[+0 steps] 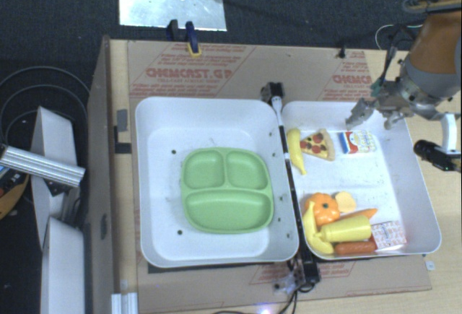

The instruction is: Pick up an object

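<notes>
Grey hand (377, 112), fingers spread and empty, hovers over the right bin's (404, 182) far edge near a small white carton (358, 142); approach stage, apparently, with descent and closure required next.

Toy foods (339, 222) lie scattered in the right bin (404, 182), ungrasped.
</notes>
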Available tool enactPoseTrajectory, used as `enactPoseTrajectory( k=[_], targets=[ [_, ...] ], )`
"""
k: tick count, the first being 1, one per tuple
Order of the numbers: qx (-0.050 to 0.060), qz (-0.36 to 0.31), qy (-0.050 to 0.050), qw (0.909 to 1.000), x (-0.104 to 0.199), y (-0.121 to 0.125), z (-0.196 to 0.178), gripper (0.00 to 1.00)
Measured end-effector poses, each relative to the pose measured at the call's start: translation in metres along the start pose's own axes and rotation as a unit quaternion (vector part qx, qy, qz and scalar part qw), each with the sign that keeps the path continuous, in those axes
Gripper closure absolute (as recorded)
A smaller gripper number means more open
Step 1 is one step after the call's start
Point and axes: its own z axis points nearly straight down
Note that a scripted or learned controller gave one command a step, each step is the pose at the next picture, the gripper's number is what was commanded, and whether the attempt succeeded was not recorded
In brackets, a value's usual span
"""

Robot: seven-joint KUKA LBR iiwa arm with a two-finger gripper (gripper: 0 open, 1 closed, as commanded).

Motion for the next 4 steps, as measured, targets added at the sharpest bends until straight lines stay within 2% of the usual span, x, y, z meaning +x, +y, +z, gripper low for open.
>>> enactPoseTrajectory(
  k=[1,2,3,4],
  targets=[
    [0.001,-0.001,-0.001,1.0,-0.009,0.021,0.058,0.0],
    [-0.001,-0.004,0.001,1.0,0.07,0.04,0.058,0.0],
    [-0.002,-0.003,0.001,1.0,0.101,0.032,0.02,0.0],
    [0.0,-0.002,0.0,1.0,0.112,0.029,0.023,0.0]
  ],
)
